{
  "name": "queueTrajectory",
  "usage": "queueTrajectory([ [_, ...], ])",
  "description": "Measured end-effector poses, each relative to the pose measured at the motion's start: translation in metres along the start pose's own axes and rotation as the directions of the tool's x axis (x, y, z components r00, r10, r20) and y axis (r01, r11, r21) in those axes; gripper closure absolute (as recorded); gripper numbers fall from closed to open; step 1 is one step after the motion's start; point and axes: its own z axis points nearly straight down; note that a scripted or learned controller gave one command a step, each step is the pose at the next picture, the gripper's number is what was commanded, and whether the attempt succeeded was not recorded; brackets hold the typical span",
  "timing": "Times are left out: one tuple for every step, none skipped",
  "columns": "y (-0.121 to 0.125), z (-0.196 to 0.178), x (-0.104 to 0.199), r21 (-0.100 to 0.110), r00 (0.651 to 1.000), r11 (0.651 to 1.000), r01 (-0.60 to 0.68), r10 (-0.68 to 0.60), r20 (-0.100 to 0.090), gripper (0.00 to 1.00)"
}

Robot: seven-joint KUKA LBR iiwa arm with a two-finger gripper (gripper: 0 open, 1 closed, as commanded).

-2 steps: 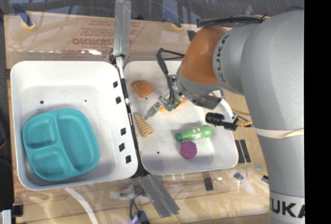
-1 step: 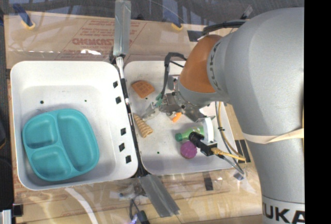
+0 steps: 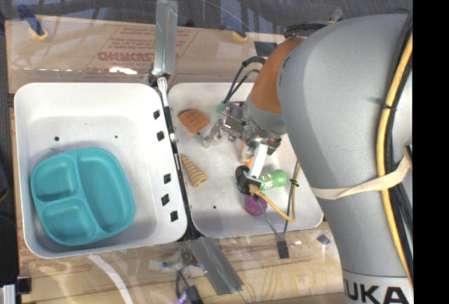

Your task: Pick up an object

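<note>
The gripper (image 3: 216, 133) hangs low in the right bin (image 3: 210, 215); its grip state cannot be told. A waffle (image 3: 193, 119) lies at its ten o'clock, a cone (image 3: 194, 170) at seven.

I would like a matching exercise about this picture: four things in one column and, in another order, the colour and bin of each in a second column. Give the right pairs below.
Things:
1. tray
2. waffle
3. cone
4. ball

Colour and place:
a. green, right bin, under the arm
b. teal, left bin
c. tan, right bin, near the divider, on the side nearer the camera
d. orange-brown, right bin, towards its far side

Pairs: 1-b, 2-d, 3-c, 4-a
</note>
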Motion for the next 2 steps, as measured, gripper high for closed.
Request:
queueTrajectory([
  [-0.001,-0.009,0.002,0.006,1.0,1.0,0.011,-0.011,0.001,1.0],
  [0.052,-0.001,0.048,0.0,0.957,0.957,-0.289,0.289,0.0,1.0],
])
